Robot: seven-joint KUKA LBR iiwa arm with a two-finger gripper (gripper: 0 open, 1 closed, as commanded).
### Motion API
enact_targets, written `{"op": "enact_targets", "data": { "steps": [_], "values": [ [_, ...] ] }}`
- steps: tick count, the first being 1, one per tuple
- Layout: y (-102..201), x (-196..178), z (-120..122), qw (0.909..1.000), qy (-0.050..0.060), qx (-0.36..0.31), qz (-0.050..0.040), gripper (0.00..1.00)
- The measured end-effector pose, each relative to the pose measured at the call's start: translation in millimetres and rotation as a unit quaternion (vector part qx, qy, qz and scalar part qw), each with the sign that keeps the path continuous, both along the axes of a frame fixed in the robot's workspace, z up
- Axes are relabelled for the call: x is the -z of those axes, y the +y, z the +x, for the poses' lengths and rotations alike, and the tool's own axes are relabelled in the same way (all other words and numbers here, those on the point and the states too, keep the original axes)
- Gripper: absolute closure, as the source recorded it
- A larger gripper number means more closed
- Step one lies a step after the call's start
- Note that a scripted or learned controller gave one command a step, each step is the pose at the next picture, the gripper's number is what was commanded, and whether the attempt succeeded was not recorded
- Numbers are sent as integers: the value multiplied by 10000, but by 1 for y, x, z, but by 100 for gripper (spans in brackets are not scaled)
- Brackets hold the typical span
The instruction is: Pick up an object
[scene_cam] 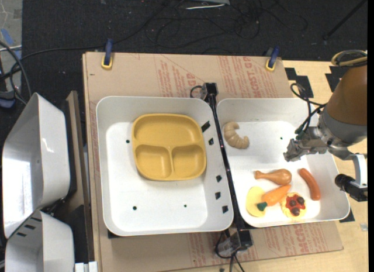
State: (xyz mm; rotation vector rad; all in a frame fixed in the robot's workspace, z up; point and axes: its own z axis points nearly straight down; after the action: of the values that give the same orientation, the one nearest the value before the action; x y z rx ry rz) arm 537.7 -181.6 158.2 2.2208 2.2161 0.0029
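Observation:
The right bin (274, 108) holds several toy foods: a beige croissant (235, 136), a chicken drumstick (273, 176), an orange carrot (274, 195) lying on a yellow slice (254, 202), a red sausage (310, 183) and a small pizza piece (294, 205). My gripper (295, 150) hangs low over the right bin's right side, just above and right of the drumstick and left of the sausage's upper end. Nothing shows between its fingers.
The left bin (117, 148) holds a yellow divided plate (169, 147). A black divider strip (222, 159) runs between the bins. Cardboard (175, 72) lies under both bins, with clamps at the back edge. White containers (35, 154) stand at the far left.

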Motion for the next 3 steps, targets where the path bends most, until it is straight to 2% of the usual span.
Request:
{"op": "enact_targets", "data": {
  "steps": [2,3],
  "values": [
    [13,-93,2,10000,-11,-33,-3,100],
    [59,-97,-10,10000,27,-44,16,100]
  ]
}}
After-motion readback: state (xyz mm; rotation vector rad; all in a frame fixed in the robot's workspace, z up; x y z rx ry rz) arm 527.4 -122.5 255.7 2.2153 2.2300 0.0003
